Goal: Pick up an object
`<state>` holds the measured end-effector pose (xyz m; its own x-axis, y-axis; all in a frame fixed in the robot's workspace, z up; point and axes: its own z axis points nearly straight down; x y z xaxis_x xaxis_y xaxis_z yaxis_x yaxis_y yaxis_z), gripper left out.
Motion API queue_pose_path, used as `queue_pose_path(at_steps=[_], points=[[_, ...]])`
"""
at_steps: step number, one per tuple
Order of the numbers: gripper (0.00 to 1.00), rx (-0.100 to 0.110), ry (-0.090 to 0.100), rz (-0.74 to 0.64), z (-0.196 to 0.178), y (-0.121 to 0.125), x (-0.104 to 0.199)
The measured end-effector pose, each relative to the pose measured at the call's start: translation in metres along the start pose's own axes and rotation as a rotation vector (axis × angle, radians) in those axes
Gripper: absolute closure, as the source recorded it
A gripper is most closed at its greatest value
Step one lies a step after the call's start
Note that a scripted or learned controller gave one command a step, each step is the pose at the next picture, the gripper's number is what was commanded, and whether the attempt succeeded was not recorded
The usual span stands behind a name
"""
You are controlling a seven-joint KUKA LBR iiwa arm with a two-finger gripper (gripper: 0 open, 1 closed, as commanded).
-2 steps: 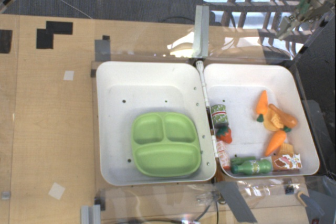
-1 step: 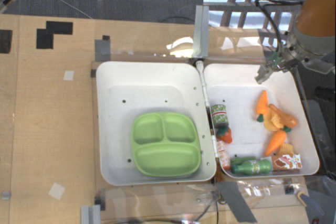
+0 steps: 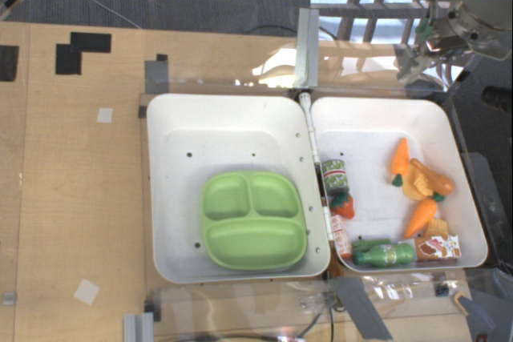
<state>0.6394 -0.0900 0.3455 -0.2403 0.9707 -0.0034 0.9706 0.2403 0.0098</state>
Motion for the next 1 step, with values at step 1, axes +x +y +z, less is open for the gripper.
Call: queue_pose_path(at_steps=[1], points=[[1.0,0.002,0.0,0.24,-0.0448,0.0297,-0.0069]])
